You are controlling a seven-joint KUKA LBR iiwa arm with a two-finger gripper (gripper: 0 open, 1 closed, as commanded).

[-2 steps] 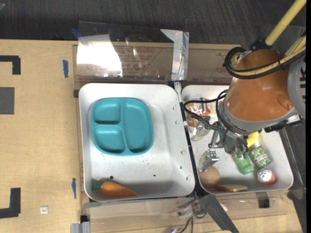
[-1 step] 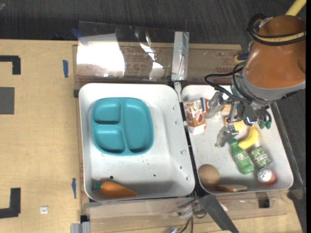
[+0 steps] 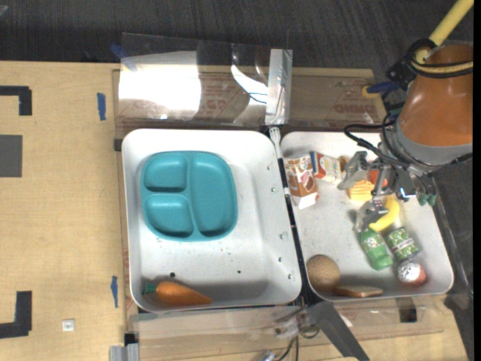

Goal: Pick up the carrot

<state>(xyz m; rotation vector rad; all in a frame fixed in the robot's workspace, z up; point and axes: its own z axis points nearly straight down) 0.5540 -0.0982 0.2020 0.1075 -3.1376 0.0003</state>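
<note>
I see the carrot (image 3: 179, 293) lying on its side in the left bin (image 3: 255, 153), at the near edge toward the left corner: orange, tapered, its point aimed right and a dark green stub at its left end. It lies below the teal divided plate (image 3: 189, 194). My gripper (image 3: 373, 194) hangs over the right bin (image 3: 436, 232); I cannot tell its finger state.

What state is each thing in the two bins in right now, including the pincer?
carrot: lying flat in the left bin's near corner, untouched
teal plate: upright, compartments bare
pincer: low over the right bin's clutter, far from the carrot
green bottle: lying on its side
small carton: standing in the right bin
</note>
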